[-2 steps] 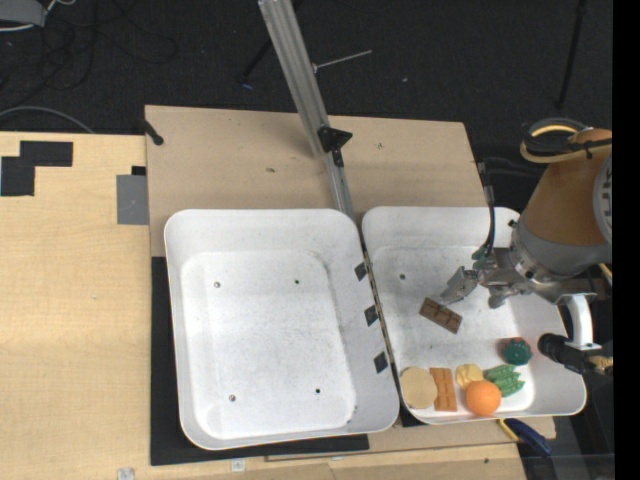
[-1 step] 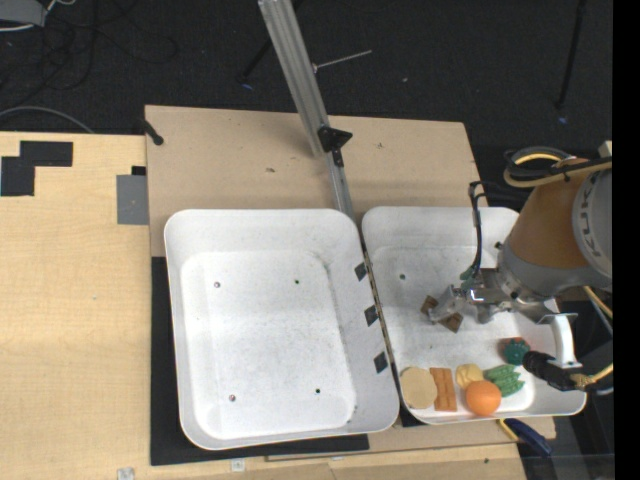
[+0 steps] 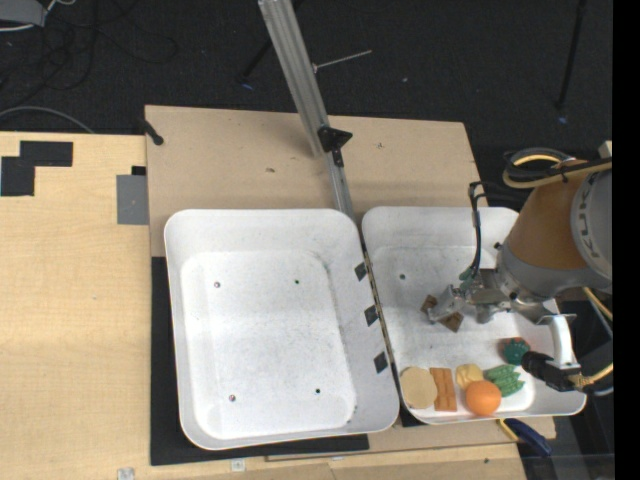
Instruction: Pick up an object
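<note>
Left bin (image 3: 200,238): white, shallow, sits on the desk (image 3: 60,268) beside the right bin (image 3: 420,233); the two rims touch along the middle seam with small black clips. A slanted aluminium rail (image 3: 298,73) runs down from the top toward that seam. Right bin holds the objects, all bunched in its near corner: a tan bread-like slab (image 3: 419,388), a brown-orange strip (image 3: 444,389) touching it, a pale yellow lump (image 3: 469,374), an orange ball (image 3: 483,399) just beside it, a green toy (image 3: 506,378), and a dark teal piece (image 3: 515,350) further right. The gripper (image 3: 444,312) is low over the right bin's middle, well apart from that cluster; something brown shows at the tips of the jaws, cannot tell if they're wide, narrow or gripping. Grey arm with orange band (image 3: 545,233) enters from the right.
</note>
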Robot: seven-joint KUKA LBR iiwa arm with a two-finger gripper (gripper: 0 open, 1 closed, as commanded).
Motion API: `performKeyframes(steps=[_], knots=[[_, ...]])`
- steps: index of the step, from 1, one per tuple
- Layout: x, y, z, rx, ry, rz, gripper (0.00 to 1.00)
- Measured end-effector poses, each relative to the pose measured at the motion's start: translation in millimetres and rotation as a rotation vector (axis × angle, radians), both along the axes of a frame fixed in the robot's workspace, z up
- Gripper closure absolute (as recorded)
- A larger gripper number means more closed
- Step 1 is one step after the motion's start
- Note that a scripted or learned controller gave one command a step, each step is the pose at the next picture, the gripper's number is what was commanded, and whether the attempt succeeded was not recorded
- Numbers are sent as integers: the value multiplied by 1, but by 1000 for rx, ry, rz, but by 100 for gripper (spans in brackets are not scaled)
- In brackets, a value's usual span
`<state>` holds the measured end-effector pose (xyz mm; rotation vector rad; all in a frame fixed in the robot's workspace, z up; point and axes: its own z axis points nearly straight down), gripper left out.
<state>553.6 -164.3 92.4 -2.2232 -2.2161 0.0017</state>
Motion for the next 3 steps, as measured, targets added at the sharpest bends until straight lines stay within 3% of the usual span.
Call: performKeyframes(steps=[1, 3], knots=[[0, -1, 10, 1, 1, -7, 100], [3, -3, 115, -2, -7, 4, 100]])
